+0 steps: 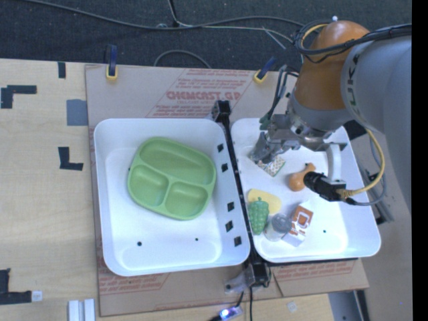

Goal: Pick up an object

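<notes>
My gripper [266, 154] reaches down into the right bin [334, 243], over its upper left part. Just under the fingertips lies a small speckled white block [274, 166], touching or nearly touching them. An orange pear-shaped toy [299, 178] sits to the right of it. Lower down lie a yellow piece [266, 198], a green bumpy toy [258, 214], a grey lump [279, 225] and a small orange-and-white box [299, 222]. The arm hides the bin's upper right part.
The left bin [114, 239] holds a green divided tray [172, 177]. A black divider with clips [231, 179] runs between the bins. Cables [361, 189] loop off the wrist over the right bin. Cardboard [194, 92] lies under both bins.
</notes>
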{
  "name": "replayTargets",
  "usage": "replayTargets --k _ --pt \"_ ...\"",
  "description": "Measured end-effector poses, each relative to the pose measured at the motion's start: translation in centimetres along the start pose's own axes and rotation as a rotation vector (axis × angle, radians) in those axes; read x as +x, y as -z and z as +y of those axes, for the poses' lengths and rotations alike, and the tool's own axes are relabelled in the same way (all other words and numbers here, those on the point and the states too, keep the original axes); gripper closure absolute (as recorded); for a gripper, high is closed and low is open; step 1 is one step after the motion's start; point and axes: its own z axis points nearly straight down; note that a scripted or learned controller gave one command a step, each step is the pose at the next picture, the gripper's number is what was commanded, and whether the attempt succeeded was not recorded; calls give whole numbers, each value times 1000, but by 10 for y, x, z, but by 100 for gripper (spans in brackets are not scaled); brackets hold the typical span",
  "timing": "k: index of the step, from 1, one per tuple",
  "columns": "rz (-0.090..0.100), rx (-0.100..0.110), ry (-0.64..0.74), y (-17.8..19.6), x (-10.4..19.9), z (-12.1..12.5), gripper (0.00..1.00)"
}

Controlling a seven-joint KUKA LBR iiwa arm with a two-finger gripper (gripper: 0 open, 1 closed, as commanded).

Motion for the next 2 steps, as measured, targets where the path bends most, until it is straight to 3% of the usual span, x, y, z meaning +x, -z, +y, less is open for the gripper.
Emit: replayTargets --k 2 --pt "1 -1 1 -19 93 44 100"
